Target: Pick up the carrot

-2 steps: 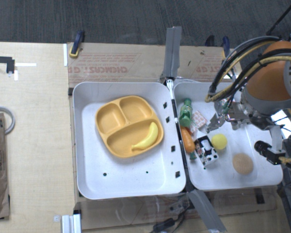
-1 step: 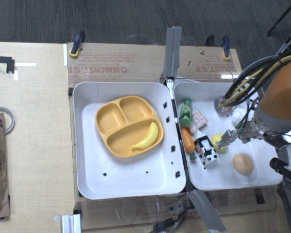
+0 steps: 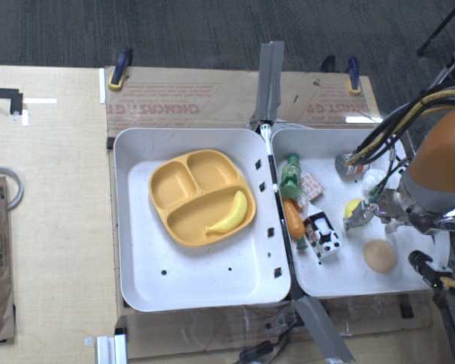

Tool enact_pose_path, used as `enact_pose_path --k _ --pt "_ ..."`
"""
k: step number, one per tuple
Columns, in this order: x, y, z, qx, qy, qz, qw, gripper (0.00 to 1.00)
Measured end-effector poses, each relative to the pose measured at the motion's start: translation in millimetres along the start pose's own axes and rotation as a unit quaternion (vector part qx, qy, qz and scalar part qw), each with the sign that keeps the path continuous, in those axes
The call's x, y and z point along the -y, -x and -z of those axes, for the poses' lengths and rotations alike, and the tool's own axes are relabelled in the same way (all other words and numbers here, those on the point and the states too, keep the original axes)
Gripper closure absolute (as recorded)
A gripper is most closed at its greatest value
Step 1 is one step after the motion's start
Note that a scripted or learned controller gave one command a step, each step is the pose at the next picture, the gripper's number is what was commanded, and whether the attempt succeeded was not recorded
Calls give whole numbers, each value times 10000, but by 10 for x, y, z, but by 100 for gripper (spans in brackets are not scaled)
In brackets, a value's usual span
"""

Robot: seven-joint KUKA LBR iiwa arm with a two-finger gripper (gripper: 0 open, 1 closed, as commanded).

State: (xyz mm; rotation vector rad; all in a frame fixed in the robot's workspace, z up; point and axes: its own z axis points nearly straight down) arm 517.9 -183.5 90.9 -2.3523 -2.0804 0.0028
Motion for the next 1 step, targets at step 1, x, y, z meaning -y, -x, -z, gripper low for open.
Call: enact_pose_path --k 1 --pt "0 0 0 1 1 0 10000 0"
